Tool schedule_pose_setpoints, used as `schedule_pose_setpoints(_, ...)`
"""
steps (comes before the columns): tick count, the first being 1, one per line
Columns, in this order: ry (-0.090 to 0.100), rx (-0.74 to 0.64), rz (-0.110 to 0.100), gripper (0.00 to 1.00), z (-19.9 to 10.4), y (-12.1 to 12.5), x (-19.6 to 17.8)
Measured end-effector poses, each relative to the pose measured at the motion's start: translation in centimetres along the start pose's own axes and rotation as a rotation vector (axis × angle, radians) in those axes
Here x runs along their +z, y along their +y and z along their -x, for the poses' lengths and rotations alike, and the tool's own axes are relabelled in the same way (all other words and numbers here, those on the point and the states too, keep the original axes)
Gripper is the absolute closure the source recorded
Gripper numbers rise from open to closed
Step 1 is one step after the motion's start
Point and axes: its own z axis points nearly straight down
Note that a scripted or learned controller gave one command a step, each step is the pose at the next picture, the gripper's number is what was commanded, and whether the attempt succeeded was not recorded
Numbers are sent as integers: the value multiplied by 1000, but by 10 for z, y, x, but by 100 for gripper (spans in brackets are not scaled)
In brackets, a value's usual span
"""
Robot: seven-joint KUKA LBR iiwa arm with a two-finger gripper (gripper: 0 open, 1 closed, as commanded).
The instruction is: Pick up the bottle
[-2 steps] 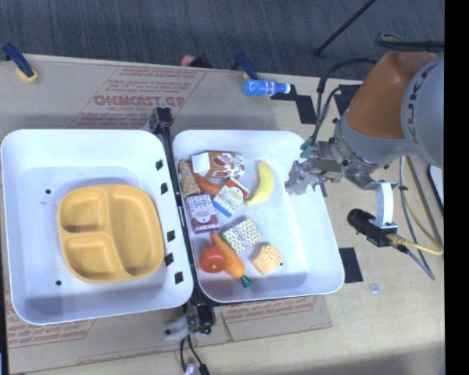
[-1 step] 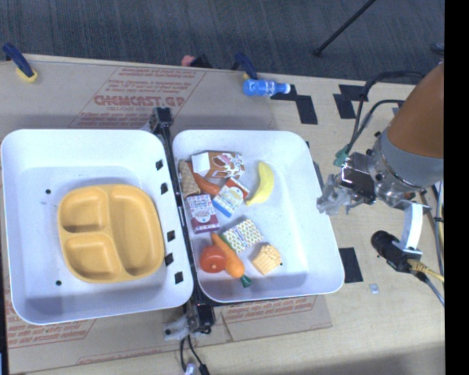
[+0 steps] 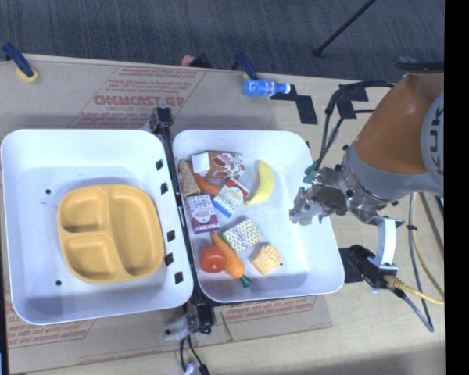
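Observation:
A small blue bottle-shaped thing (image 3: 263, 88) with a pale end lies on its side on the cardboard behind the right bin (image 3: 297, 276). Inside that bin are several small toys, among them a yellow banana (image 3: 262, 183), a carrot (image 3: 230, 256), a red tomato (image 3: 211, 260) and little printed boxes (image 3: 201, 212); I cannot tell whether one of them is a bottle. My gripper (image 3: 308, 207) hangs over the bin's right side, right of the banana and apart from the toys. Nothing shows in its grasp.
The left bin (image 3: 16, 287) holds a yellow divided plate (image 3: 109, 231). Blue clamps (image 3: 245, 65) sit at the cardboard's back edge. Black cables and a yellow cord (image 3: 422, 291) lie on the bench to the right, under the arm (image 3: 395, 143).

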Motion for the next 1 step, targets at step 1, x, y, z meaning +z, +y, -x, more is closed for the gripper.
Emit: schedule_pose_setpoints(1,-1,-39,0,100,-45,-10,34)
